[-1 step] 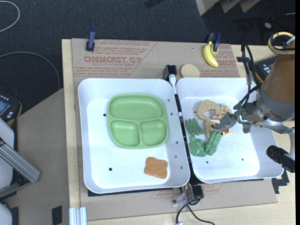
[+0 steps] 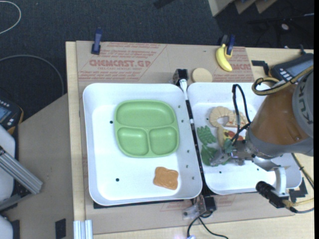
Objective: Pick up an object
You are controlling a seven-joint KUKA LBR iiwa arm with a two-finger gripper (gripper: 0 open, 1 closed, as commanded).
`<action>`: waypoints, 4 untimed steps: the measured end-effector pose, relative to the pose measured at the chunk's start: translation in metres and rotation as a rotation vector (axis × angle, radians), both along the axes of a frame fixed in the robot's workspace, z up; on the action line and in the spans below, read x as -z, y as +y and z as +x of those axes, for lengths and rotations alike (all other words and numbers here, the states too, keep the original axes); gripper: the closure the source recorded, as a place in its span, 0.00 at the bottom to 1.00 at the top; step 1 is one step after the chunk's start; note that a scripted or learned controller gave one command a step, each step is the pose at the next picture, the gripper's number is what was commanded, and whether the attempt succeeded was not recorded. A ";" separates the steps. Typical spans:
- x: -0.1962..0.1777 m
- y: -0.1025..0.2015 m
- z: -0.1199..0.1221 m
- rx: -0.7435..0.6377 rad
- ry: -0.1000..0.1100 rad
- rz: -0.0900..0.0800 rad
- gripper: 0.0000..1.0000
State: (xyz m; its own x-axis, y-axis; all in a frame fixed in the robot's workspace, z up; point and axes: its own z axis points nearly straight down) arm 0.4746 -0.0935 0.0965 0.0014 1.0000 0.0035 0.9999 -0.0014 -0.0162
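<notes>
- Camera view: the arm [image 2: 279, 126] reaches in from three o'clock and hangs low over the right bin [image 2: 219, 183], wrist bent down toward the bin's left wall.
- The gripper [image 2: 223, 156] sits right on a cluster of small items: a green leafy piece [image 2: 205, 136] at its eleven o'clock and a pale tan object [image 2: 222, 117] at twelve. I judge one of these to be the pick target.
- Whether the pincer is open or closed, I cannot tell; the wrist and clutter hide it.
- In the left bin [image 2: 94, 133], a green divided plate [image 2: 147, 128] sits centred, with an orange piece [image 2: 166, 178] at its five o'clock.
- A banana [image 2: 224, 59] lies on the bench at twelve o'clock, well apart.
</notes>
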 end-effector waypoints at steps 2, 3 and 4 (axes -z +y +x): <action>-0.001 -0.010 0.039 -0.001 -0.023 -0.002 1.00; -0.094 0.036 0.082 -0.008 -0.029 -0.003 1.00; -0.024 -0.015 0.101 0.003 -0.011 -0.003 1.00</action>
